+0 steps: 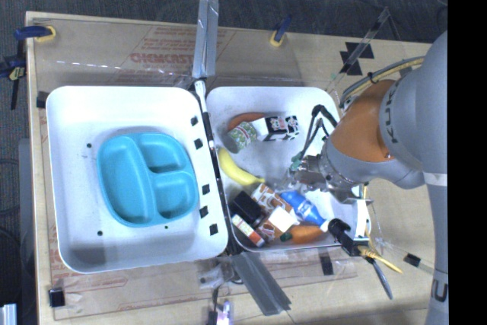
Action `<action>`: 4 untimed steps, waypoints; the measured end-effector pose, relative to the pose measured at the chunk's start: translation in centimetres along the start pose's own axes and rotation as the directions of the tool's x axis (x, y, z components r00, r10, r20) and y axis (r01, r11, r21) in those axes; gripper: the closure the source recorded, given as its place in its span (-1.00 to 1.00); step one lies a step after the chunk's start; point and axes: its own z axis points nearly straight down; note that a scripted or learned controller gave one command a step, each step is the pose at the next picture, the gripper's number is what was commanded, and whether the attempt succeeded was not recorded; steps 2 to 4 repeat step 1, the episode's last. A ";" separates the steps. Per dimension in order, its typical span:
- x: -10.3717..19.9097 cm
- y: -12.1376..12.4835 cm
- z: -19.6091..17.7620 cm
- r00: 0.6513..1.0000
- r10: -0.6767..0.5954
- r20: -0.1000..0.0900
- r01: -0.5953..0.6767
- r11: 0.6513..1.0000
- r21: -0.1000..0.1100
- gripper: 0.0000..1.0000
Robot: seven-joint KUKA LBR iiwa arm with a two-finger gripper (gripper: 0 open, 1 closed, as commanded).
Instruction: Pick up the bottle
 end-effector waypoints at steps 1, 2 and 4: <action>6.7 3.5 -12.0 0.937 0.348 -0.001 -0.348 0.937 0.009 1.00; 6.7 3.5 -12.0 0.937 0.348 -0.001 -0.348 0.937 0.009 1.00; 6.7 3.5 -12.0 0.937 0.348 -0.001 -0.348 0.937 0.009 1.00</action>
